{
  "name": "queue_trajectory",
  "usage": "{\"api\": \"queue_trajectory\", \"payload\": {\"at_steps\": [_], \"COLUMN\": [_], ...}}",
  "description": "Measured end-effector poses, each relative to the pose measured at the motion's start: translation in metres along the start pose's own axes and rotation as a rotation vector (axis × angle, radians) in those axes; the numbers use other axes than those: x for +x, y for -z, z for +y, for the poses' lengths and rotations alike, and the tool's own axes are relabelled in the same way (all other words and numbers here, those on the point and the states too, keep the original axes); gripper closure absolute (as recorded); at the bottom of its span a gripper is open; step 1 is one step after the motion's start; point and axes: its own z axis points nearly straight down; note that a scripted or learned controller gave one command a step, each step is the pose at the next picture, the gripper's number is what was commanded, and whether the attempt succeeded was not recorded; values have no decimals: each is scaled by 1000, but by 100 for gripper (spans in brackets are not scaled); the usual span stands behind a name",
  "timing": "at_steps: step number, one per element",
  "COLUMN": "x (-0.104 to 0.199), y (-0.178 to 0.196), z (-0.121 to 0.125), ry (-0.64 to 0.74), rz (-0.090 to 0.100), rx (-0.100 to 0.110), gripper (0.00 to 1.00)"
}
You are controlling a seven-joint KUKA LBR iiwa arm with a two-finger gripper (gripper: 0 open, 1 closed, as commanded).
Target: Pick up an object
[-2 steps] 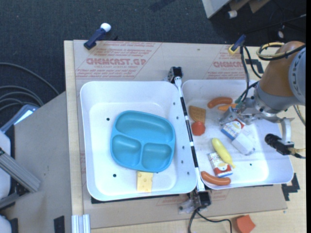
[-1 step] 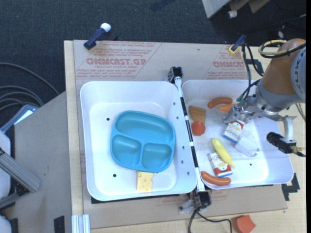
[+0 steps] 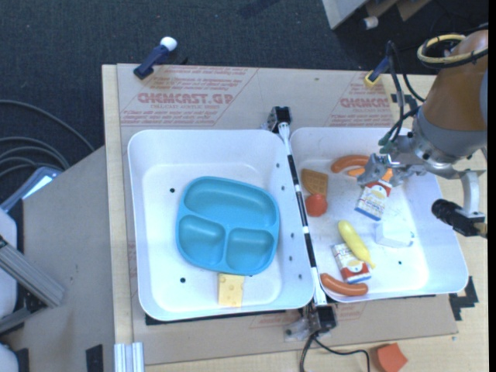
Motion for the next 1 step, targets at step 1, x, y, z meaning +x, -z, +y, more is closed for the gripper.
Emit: {"api": "queue_trajectory", "payload": {"at_steps": [1], "x": [74], "y": [53], "z": [-55], "ry": [0], "rz": [1], "rx": [4], "gripper": [100]}}
